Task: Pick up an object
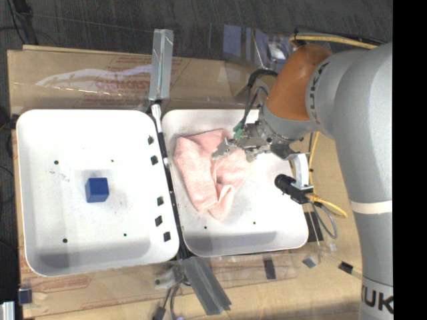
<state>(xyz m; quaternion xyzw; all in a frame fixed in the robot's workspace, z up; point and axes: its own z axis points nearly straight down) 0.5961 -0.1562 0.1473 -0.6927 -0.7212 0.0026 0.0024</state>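
Pincer at the pink cloth in the right bin.

The grey two-finger pincer sits low on the upper right part of a crumpled pink fabric cloth; whether it is spread or closed, or grips the cloth, I cannot tell. The cloth lies in the left half of the shallow white right bin. A small blue cube rests well apart in the shallow white left bin, both bins side by side on the counter.
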